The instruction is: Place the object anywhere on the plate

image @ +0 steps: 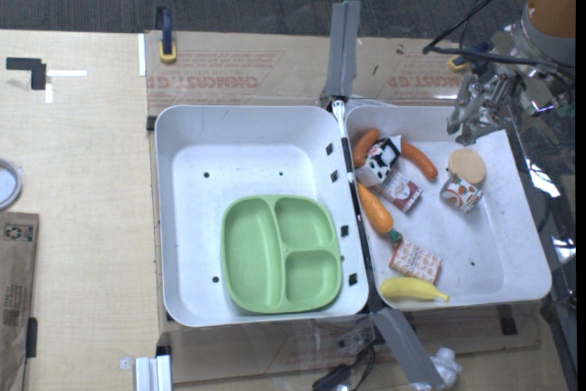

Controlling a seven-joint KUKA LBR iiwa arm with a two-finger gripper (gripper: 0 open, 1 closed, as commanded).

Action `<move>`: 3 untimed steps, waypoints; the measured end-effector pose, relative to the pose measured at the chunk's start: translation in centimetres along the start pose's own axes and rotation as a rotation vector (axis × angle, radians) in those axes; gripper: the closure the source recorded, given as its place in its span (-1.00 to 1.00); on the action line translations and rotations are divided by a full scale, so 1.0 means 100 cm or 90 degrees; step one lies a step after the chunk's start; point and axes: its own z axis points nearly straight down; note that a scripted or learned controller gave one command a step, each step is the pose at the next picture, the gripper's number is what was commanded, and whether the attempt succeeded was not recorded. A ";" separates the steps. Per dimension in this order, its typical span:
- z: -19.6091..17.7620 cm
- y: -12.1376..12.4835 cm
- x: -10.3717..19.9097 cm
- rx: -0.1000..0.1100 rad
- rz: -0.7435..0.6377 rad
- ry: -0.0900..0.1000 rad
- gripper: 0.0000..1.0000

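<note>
My gripper: above the right bin's far edge; whether it grips anything, I cannot tell.
Plate: green, in the left bin.
Banana: right bin's near edge.

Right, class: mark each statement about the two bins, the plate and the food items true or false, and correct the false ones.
1. The green plate lies in the left bin. True.
2. A banana rests on the plate. False: it lies in the right bin, near its front edge.
3. The plate has three compartments. True.
4. The end effector is over the plate. False: it is at the right bin's far edge.
5. The carrot lies in the right bin, close to the divider between the bins. True.
</note>
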 end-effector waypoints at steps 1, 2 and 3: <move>0.142 0.048 0.064 -0.001 0.064 0.003 1.00; 0.103 0.073 0.038 -0.001 -0.118 0.001 1.00; 0.039 0.090 0.013 -0.002 -0.288 0.000 1.00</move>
